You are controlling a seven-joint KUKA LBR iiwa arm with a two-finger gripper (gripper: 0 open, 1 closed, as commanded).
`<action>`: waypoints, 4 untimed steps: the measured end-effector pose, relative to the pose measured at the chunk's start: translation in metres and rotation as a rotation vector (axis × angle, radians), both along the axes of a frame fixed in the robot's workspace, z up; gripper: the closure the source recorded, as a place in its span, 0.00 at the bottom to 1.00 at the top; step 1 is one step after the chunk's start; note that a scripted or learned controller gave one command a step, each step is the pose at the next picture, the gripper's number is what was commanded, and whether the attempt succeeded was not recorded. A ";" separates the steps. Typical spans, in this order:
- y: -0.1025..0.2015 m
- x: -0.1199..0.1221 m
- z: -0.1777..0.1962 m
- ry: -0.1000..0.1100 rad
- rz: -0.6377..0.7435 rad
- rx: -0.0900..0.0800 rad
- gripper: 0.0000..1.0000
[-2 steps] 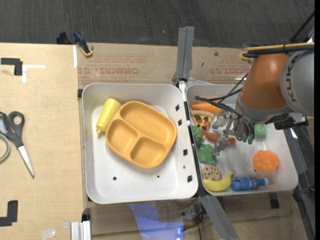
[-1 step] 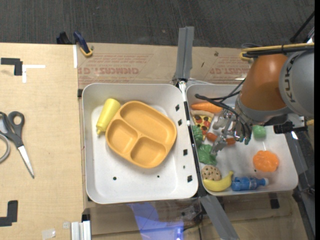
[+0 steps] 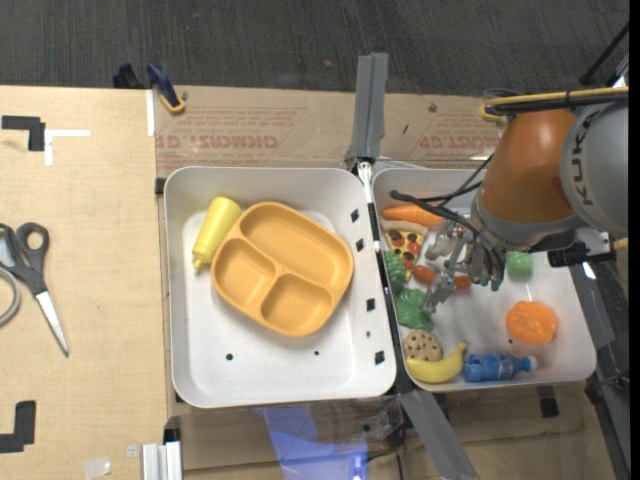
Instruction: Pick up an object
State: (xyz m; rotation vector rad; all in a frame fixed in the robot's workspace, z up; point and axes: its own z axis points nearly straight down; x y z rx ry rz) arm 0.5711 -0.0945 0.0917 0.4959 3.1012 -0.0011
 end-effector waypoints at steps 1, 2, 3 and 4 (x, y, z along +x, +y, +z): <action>0.000 0.018 0.001 -0.004 0.008 -0.001 0.00; 0.000 0.019 0.011 -0.008 0.010 -0.003 1.00; 0.050 0.060 0.101 -0.004 -0.099 0.000 1.00; 0.093 0.080 0.147 -0.003 -0.278 0.000 1.00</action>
